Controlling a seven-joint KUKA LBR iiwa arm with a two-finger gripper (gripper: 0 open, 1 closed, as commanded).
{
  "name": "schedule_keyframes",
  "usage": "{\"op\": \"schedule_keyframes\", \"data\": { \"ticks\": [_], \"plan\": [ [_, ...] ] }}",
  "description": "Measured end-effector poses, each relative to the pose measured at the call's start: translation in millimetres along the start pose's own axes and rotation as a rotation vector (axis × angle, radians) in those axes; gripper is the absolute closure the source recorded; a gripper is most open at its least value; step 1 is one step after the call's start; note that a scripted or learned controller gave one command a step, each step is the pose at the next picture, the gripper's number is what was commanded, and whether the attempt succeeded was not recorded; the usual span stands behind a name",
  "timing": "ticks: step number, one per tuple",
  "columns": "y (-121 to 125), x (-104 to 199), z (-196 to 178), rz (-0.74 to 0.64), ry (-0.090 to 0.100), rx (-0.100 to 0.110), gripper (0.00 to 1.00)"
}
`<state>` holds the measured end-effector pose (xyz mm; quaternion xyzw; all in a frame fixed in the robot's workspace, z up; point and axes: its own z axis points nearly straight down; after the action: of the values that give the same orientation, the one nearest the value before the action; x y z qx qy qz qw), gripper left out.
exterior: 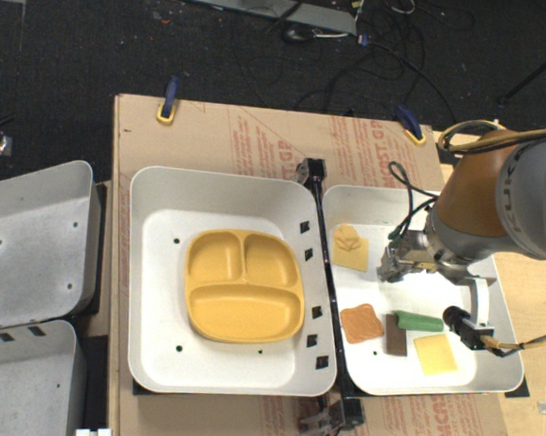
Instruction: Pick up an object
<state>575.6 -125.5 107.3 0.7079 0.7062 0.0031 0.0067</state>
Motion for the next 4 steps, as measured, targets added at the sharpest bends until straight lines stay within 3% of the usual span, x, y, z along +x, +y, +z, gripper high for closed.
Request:
{"op": "schedule_keyframes", "data": {
  "ticks": [1,2,3,4],
  "plan": [
    [11.8,2.3,-56.8,-0.005,0.004,0.007,1.0],
    [8.4,-1.4,-118.8,-0.005,0.004,0.008,1.0],
    [9.0,-1.5,-121.3,-0.005,0.005,0.012,1.0],
    [0.5,44.3,-129.0,-0.009,0.007,0.014,1.0]
  ]
}}
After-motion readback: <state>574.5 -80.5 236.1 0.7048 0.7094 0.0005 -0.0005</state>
